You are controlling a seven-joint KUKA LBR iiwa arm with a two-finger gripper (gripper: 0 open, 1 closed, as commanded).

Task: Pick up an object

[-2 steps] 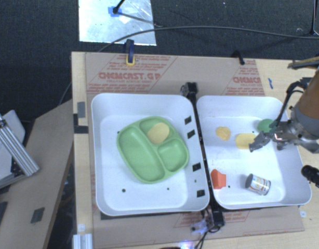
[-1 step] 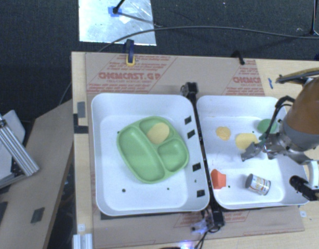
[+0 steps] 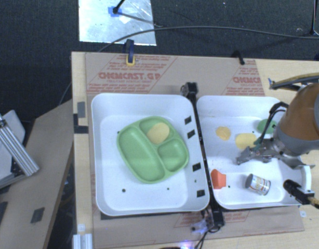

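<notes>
Fingers [image 3: 246, 156] hang low in the right bin [image 3: 229, 198], spread slightly, gripping nothing; yellow piece [image 3: 246, 139] lies just at their twelve o'clock, small can [image 3: 257, 184] at five o'clock.

One fixed camera looks down aslant on both white bins [image 3: 144, 105] from above.

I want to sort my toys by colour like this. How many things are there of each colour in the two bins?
Yellow: 3, one on the green plate, two in the right bin
Green: 2, the divided plate and a green piece partly hidden by the arm
Orange: 1, the block
Silver: 1, the can
Total: 7
</notes>
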